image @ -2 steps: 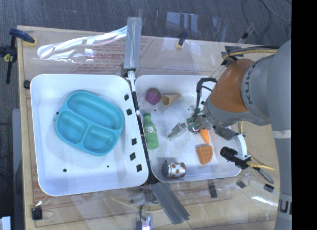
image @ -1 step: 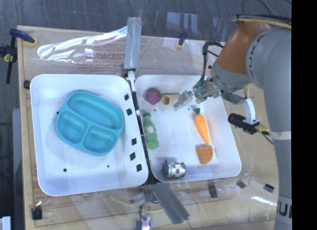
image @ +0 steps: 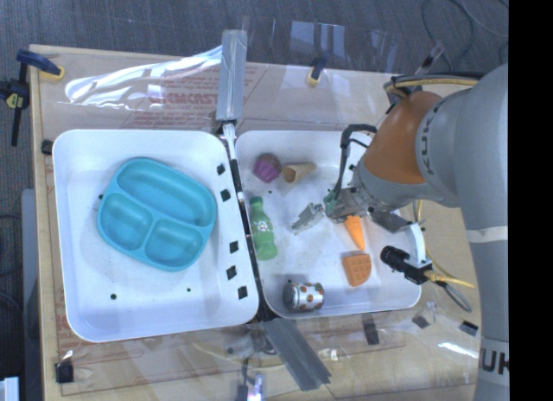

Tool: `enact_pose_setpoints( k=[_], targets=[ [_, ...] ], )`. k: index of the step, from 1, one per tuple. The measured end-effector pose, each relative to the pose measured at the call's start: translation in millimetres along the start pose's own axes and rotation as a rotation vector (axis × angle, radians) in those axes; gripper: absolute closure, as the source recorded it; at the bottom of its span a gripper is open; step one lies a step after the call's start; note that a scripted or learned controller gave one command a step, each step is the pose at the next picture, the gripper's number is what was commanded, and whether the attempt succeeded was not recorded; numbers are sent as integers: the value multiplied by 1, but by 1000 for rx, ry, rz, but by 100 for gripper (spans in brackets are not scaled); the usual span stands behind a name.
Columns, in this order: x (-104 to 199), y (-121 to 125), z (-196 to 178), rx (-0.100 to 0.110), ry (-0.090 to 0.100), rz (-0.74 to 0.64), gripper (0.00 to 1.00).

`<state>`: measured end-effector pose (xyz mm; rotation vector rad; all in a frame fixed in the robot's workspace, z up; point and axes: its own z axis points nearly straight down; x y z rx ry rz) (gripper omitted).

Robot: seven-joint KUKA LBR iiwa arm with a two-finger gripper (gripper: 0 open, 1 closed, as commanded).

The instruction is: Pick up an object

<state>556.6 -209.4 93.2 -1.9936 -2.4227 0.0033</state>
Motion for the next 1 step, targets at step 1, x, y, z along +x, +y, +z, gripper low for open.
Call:
enact_pose_setpoints(
  k=[1],
  targets=[
    [0, -8, -100, -5, -3, -52, 0]
  ],
)
